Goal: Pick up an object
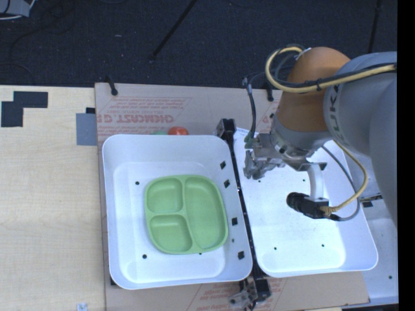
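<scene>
Camera view, arm: the grey arm (363,109) with its orange band (314,70) is reaching in from the right and hanging over the right bin (305,251), near that bin's upper left corner.

Camera view, gripper: the gripper (258,167) is pointing down close to the divider between the two bins; I cannot tell from here whether its jaws are open or closed, and nothing is showing between them.

Camera view, green tray: the green tray (186,214), a three-compartment plate, is lying flat in the left bin (123,173), across the divider from the jaws and below-left of them, well apart.

Camera view, small items: something orange-red (177,131) is peeking over the far wall of the left bin, to the left of the jaws and a little above; too little of it is showing to name it.

Camera view, black part: a dark cylinder (305,205) on a cable is hanging just right of and below the jaws; it looks like part of the rig, not a target.

Step in hand: I judge the arm is searching for a grasp, with no pick made yet.

Doing it well: the tray looks like the likeliest target. It is wide and shallow, so the jaws should be crossing the divider, coming down over a rim or a compartment wall, and pinching that thin edge, not the flat floor.

Risk: the bin wall and divider are standing close to the jaws and could be catching them on the way across.
</scene>
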